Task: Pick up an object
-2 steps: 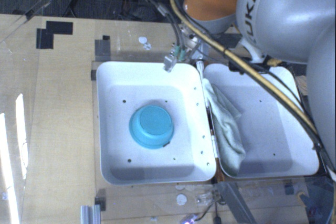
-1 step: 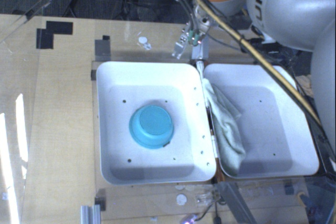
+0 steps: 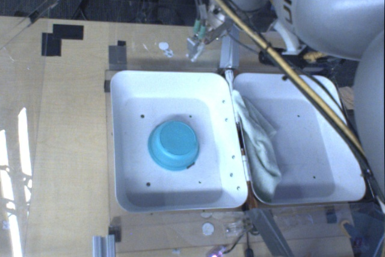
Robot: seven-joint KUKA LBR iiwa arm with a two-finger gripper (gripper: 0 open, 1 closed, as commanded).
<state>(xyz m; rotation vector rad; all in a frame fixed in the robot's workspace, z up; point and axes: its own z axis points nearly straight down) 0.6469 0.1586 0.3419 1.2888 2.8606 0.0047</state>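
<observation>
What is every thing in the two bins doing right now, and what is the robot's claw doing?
Blue bowl: upside down, flat on the floor of the left bin, nothing touching it.
Pale cloth: crumpled, lying along the left wall of the right bin.
Claw: above the bench behind the bins, away from both things, holding nothing that I can see.
</observation>
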